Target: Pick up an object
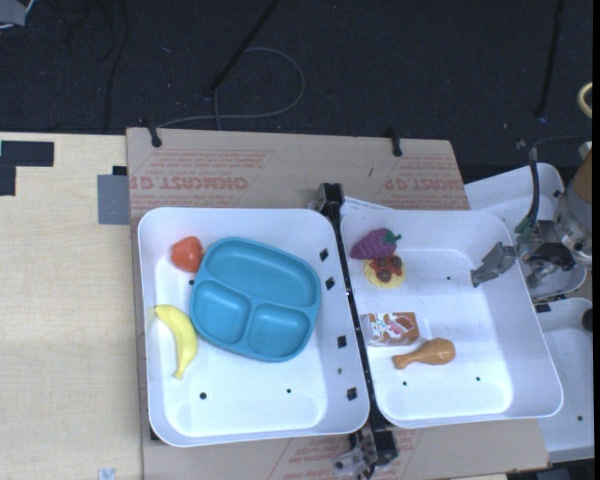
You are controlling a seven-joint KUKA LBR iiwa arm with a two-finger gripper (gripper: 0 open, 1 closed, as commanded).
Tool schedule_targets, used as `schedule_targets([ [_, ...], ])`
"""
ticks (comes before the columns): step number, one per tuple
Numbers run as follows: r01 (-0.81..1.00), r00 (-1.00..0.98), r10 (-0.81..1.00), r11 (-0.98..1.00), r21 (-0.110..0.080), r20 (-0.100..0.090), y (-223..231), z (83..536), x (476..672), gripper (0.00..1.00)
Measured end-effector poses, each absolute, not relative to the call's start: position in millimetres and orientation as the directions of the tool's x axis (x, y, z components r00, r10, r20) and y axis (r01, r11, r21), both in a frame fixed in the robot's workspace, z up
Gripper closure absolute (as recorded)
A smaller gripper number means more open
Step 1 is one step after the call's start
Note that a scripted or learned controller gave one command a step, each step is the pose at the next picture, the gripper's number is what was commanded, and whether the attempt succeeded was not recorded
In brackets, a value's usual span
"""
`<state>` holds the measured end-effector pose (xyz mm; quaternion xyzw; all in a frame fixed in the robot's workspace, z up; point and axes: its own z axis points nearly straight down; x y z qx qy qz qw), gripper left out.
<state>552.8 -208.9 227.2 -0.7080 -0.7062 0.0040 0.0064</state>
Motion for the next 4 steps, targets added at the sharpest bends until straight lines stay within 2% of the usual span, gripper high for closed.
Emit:
schedule_targets([
  [1, 1.000, 0.000, 1.000, 0.000, -0.003, 0.001, -208.8, 234.7, 555.3, 0.00],
  [2, 1.000, -0.001, 1.000, 0.001, -0.006, 0.002, -201.1, 189.4, 554.3, 0.00],
  [3, 1.000, 0.000, 1.000, 0.000, -0.007, 0.002, -202.7, 125.8, 554.4, 0.00],
  [4, 1.000, 0.001, 1.000, -0.001, -0.004, 0.001, -201.4, 85.5, 554.2, 0.00],
])
